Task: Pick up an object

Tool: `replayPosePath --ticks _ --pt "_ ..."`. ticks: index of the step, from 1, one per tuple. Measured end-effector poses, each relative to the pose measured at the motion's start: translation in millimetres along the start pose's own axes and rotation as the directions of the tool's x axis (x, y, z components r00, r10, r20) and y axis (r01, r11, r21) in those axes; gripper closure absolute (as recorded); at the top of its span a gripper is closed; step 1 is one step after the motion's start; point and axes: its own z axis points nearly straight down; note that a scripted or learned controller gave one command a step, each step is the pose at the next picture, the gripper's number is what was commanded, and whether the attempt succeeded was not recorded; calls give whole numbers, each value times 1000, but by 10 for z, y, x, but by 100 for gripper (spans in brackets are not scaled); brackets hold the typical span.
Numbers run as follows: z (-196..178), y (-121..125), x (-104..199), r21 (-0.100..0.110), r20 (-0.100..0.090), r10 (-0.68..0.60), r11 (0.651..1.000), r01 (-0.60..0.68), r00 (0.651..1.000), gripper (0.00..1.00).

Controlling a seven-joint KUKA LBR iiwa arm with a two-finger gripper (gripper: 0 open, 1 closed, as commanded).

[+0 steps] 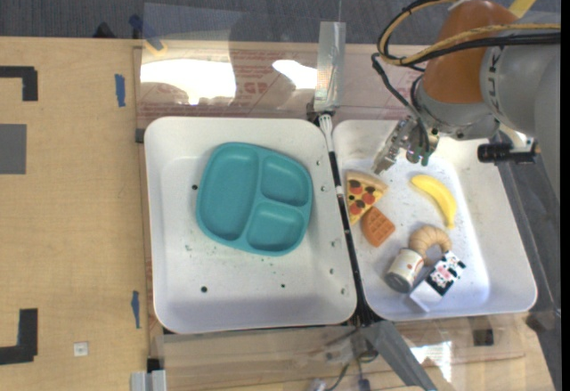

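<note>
Camera view shows the gripper (pixel 403 149) hanging with fingers spread and nothing between them over the right bin (pixel 508 229), just beyond the banana (pixel 435 196), which lies loose and looks the likeliest pick.

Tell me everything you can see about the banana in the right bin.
The banana is small, yellow and curved, plastic-looking like a toy, whole and unpeeled. It lies flat on the floor of the right bin, running from upper left to lower right, below the gripper and apart from it. Nothing touches it.
</note>
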Motion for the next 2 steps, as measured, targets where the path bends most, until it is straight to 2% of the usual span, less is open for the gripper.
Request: replayPosePath --ticks 1,2 --pt "152 -378 -90 0 -4 -257 966 257 966 100" --pt "15 -353 -111 -1 6 -259 966 259 966 100"
